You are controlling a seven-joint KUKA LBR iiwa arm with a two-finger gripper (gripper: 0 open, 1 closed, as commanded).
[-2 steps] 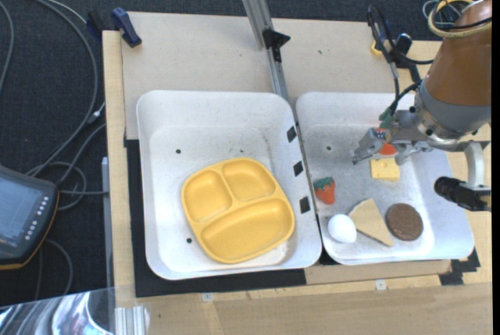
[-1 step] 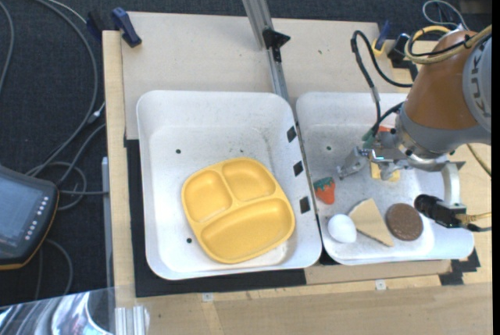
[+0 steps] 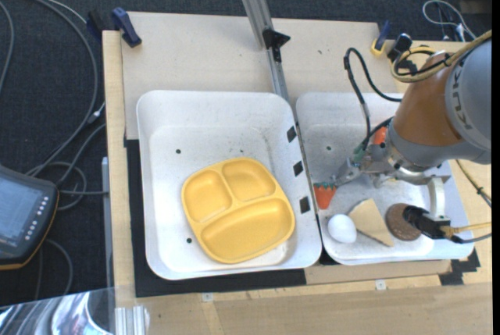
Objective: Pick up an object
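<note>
Two white bins [image 3: 156, 122] sit side by side; yellow tray [image 3: 237, 209] left; gripper [image 3: 355, 169] right, grip state unclear.

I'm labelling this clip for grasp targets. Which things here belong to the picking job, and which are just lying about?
Part of the job:
- the hand, low over the right bin
- white egg
- tan wedge
- brown disc
- carrot-like piece

Lying about:
- yellow divided plate in the left bin
- pendant at the left
- blue clamp
</note>
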